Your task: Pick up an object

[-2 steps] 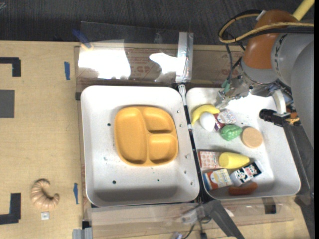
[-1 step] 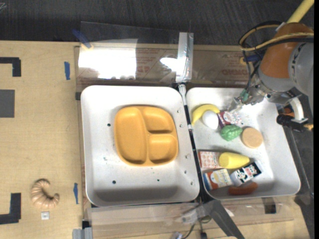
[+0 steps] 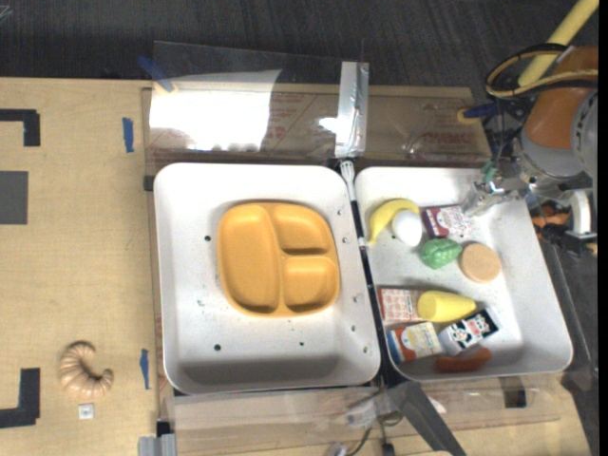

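The claw [image 3: 486, 190] hangs over the far right corner of the right bin [image 3: 546, 283], below the arm's orange band [image 3: 551, 122]; it is small and partly blurred, so whether it is open or closed cannot be told, and nothing can be seen in its grip. All the loose objects lie in this right bin. Nearest the claw, just to its left and a little nearer the camera, is a dark red packet [image 3: 445, 222]. Left of that lies a yellow banana [image 3: 388, 215] with a white egg [image 3: 408, 228] touching it. A green leafy piece [image 3: 441, 253] sits beside a round tan biscuit [image 3: 481, 262] in the middle of the bin. Toward the near edge are a red-and-white carton [image 3: 397, 304], a yellow lemon-shaped piece [image 3: 445, 306], a black-and-white carton [image 3: 472, 329], another small carton [image 3: 415, 341] and a red sausage [image 3: 463, 358], well apart from the claw. The left bin [image 3: 180, 255] holds a yellow divided tray [image 3: 278, 256]. On the tabletop [image 3: 66, 255], well to the left, lies a tan croissant [image 3: 85, 370].
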Available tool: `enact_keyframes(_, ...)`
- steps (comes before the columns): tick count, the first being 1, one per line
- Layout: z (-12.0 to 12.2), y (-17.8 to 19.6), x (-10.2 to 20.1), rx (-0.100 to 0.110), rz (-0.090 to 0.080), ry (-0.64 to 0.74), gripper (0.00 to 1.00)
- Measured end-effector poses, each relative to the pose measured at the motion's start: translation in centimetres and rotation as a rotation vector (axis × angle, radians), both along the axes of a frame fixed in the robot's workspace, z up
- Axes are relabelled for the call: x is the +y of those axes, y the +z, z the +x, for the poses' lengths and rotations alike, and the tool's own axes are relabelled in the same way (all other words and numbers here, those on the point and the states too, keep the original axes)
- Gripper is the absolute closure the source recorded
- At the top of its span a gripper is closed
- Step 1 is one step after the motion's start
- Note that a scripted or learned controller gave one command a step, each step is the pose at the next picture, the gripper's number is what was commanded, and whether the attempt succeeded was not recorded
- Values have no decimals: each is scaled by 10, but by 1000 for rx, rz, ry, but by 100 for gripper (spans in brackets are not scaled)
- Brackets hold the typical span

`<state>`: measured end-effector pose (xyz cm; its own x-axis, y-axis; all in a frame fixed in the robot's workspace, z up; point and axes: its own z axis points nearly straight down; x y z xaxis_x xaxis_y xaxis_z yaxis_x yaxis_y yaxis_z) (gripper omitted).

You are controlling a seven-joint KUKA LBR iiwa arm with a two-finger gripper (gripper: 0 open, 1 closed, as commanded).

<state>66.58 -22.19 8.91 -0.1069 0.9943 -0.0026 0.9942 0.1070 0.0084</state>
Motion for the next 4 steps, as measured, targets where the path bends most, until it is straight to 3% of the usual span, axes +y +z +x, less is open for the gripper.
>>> enact_keyframes(1, -79, -1, 0, 1, -1, 156, 100)
enact_keyframes(2, -76, -1, 11, 3, 14, 168, 0)
enact_keyframes(3, -138, -2, 22, 3, 1, 183, 0)
enact_keyframes(4, -136, 6, 21, -2, -1, 182, 100)
